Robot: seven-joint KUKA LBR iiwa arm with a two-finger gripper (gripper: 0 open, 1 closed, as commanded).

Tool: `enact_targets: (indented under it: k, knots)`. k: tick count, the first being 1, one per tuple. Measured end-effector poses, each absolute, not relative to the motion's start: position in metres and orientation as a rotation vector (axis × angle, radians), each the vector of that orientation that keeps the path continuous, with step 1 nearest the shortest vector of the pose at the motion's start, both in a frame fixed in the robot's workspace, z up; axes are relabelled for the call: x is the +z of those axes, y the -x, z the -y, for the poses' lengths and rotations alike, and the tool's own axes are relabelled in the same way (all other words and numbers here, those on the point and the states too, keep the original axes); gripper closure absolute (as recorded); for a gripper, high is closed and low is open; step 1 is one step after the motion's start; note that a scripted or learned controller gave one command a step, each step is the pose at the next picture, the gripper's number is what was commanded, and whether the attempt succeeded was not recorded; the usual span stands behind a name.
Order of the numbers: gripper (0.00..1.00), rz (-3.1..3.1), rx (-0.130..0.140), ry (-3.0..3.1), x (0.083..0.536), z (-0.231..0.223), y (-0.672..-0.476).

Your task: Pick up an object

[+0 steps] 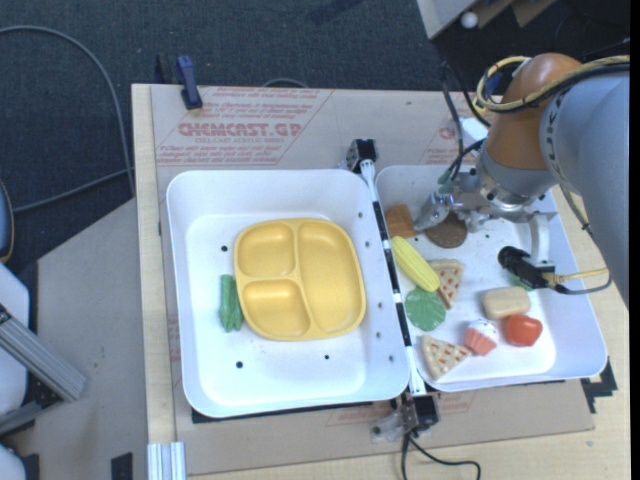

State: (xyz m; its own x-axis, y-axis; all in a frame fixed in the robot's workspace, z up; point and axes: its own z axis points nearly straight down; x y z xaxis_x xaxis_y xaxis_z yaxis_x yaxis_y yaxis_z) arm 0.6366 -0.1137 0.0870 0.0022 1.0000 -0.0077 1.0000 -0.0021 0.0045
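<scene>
Gripper (447,211) low in right bin (575,353), over brown cookie (447,234). Finger state: can't tell. Rec: centre on cookie, avoid corn (414,264) nearby.

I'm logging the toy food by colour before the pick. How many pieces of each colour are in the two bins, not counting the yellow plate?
Green: 2, the bean pod in the left bin and the round leaf in the right.
Yellow: 1, the corn.
Brown: 2, the block and the round cookie.
Tan: 3, two wedges and the bread roll.
Red: 2, the tomato and the small red-and-white piece.
Total: 10
</scene>
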Motion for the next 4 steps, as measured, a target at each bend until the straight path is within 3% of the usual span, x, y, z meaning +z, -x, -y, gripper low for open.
enact_targets:
  k: [1, 2, 3, 4]
  knots:
    - [1.00, -2.215, 0.004, -2.217, 0.098, 0.111, -0.638]
    - [1.00, -2.221, -0.002, -2.223, 0.154, 0.142, -0.590]
    - [0.00, -2.222, -0.001, -2.223, 0.153, 0.142, -0.590]
    - [0.00, -2.221, -0.001, -2.221, 0.085, 0.119, -0.625]
